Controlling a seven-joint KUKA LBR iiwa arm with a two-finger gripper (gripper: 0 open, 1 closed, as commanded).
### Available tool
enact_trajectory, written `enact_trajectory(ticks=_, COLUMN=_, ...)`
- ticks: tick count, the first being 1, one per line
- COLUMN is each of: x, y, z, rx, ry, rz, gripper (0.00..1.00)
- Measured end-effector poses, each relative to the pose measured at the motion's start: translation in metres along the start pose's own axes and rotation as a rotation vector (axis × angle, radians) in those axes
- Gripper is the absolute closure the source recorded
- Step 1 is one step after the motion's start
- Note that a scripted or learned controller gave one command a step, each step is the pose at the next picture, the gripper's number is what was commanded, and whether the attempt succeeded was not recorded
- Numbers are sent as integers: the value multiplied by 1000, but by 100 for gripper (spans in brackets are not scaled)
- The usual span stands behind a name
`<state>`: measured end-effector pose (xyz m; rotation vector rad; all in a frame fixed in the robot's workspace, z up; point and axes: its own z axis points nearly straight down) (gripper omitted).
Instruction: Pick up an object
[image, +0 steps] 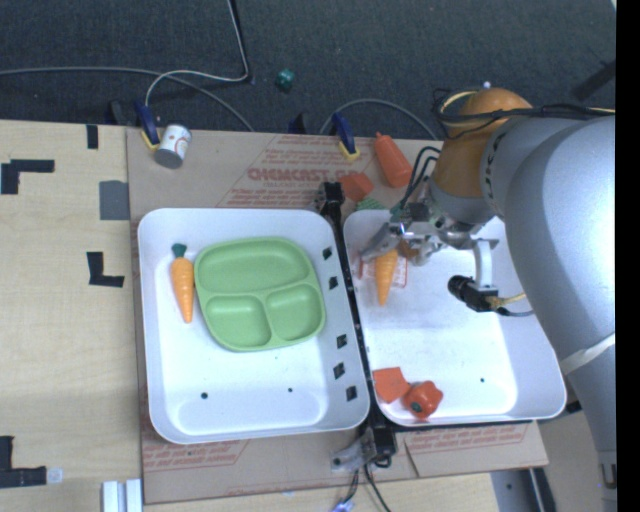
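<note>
One small carrot (384, 277) lies in the right bin (500, 380), near its upper left corner, long axis running up-down, tip pointing down. Gripper (400, 240) sits right at its upper end, touching or just over it; whether the carrot is pinched, cannot tell.

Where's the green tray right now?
The green tray lies in the left bin, just right of a toy carrot that lies beside its left edge.
</note>
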<state>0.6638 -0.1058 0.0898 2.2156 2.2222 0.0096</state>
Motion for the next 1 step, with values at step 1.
enact_trajectory(ticks=1, x=-4, y=1, z=-12, rx=-5, ry=-8, rz=1, gripper=100)
